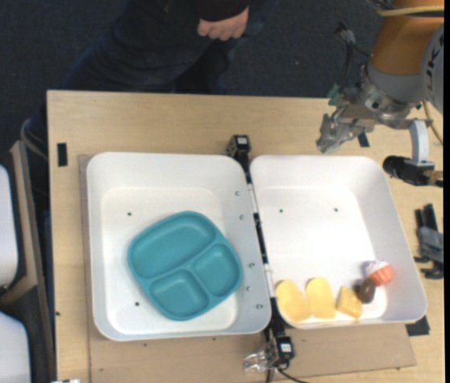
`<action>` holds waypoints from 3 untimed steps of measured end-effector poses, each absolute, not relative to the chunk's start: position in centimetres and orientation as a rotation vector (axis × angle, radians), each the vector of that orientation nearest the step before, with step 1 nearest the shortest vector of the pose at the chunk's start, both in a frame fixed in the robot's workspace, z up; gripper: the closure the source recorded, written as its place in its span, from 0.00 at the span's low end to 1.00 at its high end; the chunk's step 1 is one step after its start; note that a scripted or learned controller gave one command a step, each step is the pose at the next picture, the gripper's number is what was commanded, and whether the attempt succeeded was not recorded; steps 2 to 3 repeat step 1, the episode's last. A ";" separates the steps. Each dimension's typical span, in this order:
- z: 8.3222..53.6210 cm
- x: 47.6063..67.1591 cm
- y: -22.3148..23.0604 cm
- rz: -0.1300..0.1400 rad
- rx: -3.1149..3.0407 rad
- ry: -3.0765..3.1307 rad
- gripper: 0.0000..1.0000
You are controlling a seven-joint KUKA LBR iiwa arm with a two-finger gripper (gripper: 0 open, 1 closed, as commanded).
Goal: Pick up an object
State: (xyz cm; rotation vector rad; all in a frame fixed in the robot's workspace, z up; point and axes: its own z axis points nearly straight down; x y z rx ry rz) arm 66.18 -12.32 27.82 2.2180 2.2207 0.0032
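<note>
While the claw (338,134) hangs over the right bin's (321,214) far edge, its grip unreadable, nothing is picked; yellow pieces (317,299) wait near.

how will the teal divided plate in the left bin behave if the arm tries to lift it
The teal divided plate looks rigid, so it likely won't flop. It lies flat and wide, so a pinch probably needs its rim. Its smooth surface may slip.
</note>
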 end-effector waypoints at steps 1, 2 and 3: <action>27.8 66.2 -12.3 0.002 2.218 2.221 0.00; 27.8 66.2 -12.3 0.002 2.218 2.221 0.00; 27.8 66.2 -12.3 0.002 2.218 2.221 0.00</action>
